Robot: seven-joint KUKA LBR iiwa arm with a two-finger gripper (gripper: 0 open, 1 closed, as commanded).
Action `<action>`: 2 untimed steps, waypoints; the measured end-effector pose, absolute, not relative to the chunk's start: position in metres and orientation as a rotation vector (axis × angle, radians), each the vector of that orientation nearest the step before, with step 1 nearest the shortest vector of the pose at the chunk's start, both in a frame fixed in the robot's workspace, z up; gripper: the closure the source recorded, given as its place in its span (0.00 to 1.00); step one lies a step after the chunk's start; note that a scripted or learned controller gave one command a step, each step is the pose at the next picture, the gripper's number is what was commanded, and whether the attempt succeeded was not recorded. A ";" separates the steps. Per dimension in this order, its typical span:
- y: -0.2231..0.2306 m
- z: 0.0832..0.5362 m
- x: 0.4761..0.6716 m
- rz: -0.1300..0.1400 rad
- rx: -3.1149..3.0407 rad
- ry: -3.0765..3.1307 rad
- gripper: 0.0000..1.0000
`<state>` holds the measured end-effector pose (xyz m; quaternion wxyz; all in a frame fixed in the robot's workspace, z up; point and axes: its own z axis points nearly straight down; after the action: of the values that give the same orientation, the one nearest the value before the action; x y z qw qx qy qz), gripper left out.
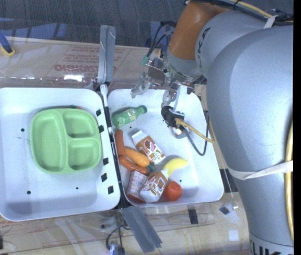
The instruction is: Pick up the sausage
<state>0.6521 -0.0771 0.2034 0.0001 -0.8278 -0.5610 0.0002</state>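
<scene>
Camera view looks down on a pale wooden surface (44,62) covered with clear plastic sheeting, dark floor beyond its far edge. Two white bins sit side by side. The left bin (12,195) holds a green divided plate (65,139). The right bin (206,187) holds a green bottle (128,115), a carrot (135,156), small cartons (149,149), a banana (174,166) and a tomato (173,191). The sausage (119,142) is a slim reddish-orange link lying along the right bin's left wall, just below the bottle and beside the carrot. The grey arm's jaws (153,84) hover over the bin's far edge, well apart from the sausage, spread open and holding nothing.
</scene>
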 end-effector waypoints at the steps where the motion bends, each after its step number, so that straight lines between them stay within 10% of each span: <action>1: -0.004 0.191 0.594 0.007 -2.410 -2.008 0.00; 2: -0.036 0.191 0.594 0.004 -2.392 -2.033 0.00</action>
<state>0.5943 -0.0362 0.1914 0.0014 -0.7619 -0.6477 0.0013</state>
